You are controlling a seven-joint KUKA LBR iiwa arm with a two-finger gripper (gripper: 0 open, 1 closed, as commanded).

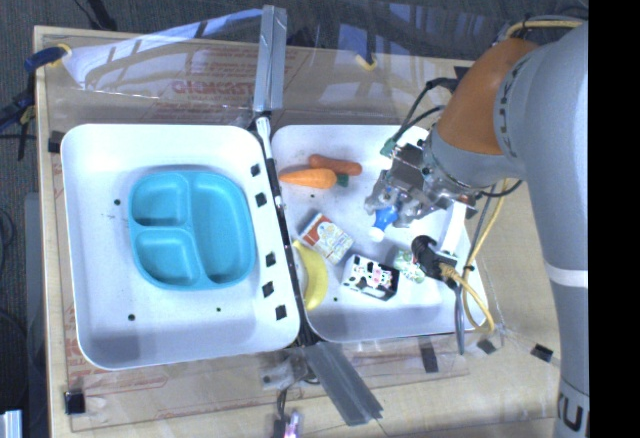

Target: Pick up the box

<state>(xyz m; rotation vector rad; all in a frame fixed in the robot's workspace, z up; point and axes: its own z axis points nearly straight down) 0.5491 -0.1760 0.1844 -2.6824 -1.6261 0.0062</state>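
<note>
- We see the box (pixel 326 237), a small orange-and-white carton, lying tilted near the left wall of the right bin (pixel 345 328).
- We judge it light and stiff, its card faces slightly slick; its two long sides look the best hold.
- A banana (pixel 314 278) and a cow-patterned carton (pixel 371 277) lie nearby, carrots (pixel 320 173) toward the far edge.
- The gripper (pixel 392 207) hovers mid-bin; we cannot tell its state.

box (pixel 327 237) hemmed by banana (pixel 316 278), carton (pixel 371 277)
</note>
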